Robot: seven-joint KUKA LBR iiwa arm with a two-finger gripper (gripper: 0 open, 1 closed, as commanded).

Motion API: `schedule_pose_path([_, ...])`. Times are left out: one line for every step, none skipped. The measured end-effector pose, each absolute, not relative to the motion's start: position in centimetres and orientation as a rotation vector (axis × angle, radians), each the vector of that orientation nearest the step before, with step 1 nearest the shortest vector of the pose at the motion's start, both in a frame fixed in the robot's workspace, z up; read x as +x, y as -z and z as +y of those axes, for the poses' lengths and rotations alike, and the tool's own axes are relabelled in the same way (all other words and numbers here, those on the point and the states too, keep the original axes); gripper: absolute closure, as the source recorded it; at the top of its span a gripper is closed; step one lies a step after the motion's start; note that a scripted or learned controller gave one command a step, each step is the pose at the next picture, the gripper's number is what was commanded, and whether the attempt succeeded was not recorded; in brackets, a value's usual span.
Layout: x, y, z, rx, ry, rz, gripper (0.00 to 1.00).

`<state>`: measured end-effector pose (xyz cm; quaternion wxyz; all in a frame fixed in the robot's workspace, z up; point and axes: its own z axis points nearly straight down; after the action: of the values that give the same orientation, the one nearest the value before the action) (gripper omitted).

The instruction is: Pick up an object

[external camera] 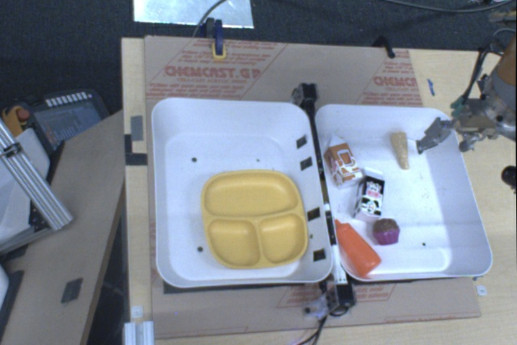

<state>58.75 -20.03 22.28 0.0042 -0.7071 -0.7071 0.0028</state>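
The pincer (449,136) hovers over the right bin's (464,198) far edge, spread open and holding nothing, seemingly lining up on the bread stick (400,150) nearby.

Yellow divided tray (254,229) glowing in its white bin (174,133); next door an orange carrot (356,248), purple lump (386,231), black-and-white cow-print carton (371,198), orange-white carton (342,163), tan wedge (400,149).
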Motion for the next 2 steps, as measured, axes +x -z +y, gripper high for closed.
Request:
schedule_pose_path([59.0, -23.0, -20.0, -2.219, 0.001, -2.226, 0.00])
schedule_pose_path([58.8, -18.8, -20.3, -2.220, -0.001, -2.222, 0.00])
